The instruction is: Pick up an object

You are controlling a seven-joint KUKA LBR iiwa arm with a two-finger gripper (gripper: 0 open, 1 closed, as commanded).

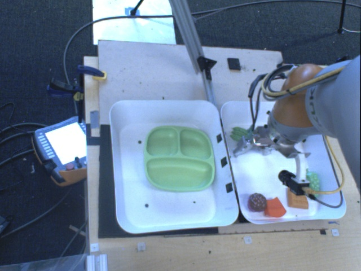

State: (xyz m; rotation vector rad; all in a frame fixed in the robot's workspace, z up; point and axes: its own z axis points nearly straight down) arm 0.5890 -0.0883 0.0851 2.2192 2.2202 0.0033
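— Where is the arm?

— The grey arm comes in from the right and bends down over the right bin. Its orange band sits above the wrist, and the gripper hangs low over the upper left part of that bin, close to the wall shared with the left bin.

— Is it holding anything?

— I cannot tell. The metal end is small and partly blurred, so whether it is open or closed is unclear. A green leafy piece lies just beside the tip, touching it or nearly so, but I cannot see it clamped.

— What else is in the right bin?

— Along the near edge: a dark round lump, a red-orange block just beside it, then a tan-orange block. A small light green knobbly thing lies just above that one. A black part on a cable hangs over them.

— And the left bin?

— A green divided plate with three compartments lies in the middle, well apart from the gripper
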